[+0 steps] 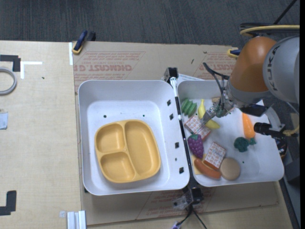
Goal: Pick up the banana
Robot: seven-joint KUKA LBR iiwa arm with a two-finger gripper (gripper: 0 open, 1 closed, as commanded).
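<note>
Banana point(206, 116) is lying in the right bin point(267, 173), toward its upper left part, one end pointing to 12 o'clock, the other bending to 4 o'clock. Claw point(215, 112) is hanging right over the banana's bend, touching or nearly so; how its tips are standing cannot be told. Green vegetable point(188, 107) is sitting at the banana's 9 o'clock, a small printed packet point(195, 126) at 7 o'clock, purple grapes point(196, 144) below that. Carrot point(248, 126) and broccoli point(243, 144) are lying off at 3 to 4 o'clock. A second packet point(215, 155), a sausage point(208, 169) and a tan round bun point(230, 169) are resting near the bin's lower edge. Left bin point(90, 104) is holding a yellow divided plate point(127, 150). Both bins are sitting on cardboard over the table point(33, 142).
</note>
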